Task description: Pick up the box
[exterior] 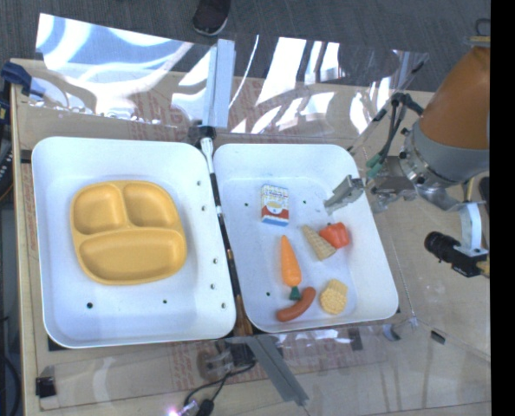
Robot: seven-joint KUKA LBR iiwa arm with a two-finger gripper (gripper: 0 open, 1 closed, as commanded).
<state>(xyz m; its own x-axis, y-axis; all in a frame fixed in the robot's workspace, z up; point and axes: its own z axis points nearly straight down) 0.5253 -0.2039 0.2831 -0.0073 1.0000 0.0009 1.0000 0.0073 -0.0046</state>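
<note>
Camera view: box (275, 204) left of pincer (342, 194).

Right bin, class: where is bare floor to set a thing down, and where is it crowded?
Right bin: bare along its left wall beside the carrot, and along the far wall above the box. Crowded in the near right: cone, tomato, cracker, sausage. The hand hangs over the right side.

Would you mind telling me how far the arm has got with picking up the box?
Nothing looks done yet: the box lies flat in the right bin, untouched. In hand: the gripper hangs over that bin, to the box's right, apart from it. Left: move over the box, descend, grasp and lift.
</note>
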